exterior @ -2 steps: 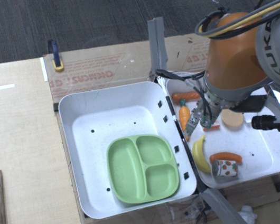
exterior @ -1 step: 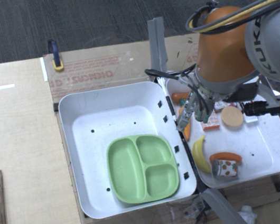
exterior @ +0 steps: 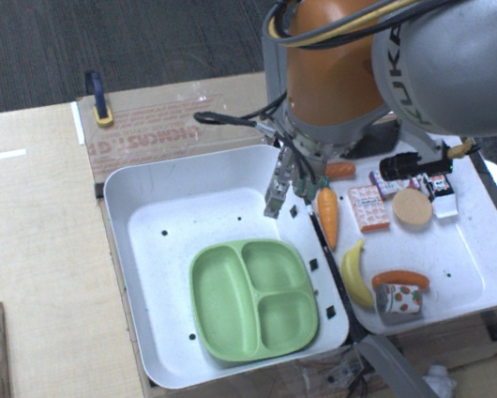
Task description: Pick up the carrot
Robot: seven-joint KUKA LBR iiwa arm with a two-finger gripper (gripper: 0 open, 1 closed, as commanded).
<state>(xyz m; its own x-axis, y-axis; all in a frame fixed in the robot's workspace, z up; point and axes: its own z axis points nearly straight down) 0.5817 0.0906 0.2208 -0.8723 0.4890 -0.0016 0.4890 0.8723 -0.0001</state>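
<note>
The orange carrot [exterior: 327,214] lies lengthwise in the right bin [exterior: 491,279], close to its left wall, with its thick end towards the back. My gripper [exterior: 290,193] hangs over the divide between the two bins, just up and left of the carrot's thick end. Its fingers are spread open with nothing between them. The grey left finger [exterior: 275,198] reaches over the left bin [exterior: 145,259]. The arm's orange band and grey body cover the back of the right bin.
A green divided plate [exterior: 254,297] sits in the left bin. In the right bin lie a banana [exterior: 354,275], a red sausage [exterior: 399,279], a small can [exterior: 400,302], a snack box [exterior: 369,207], a tan disc [exterior: 413,208] and small packets by the arm.
</note>
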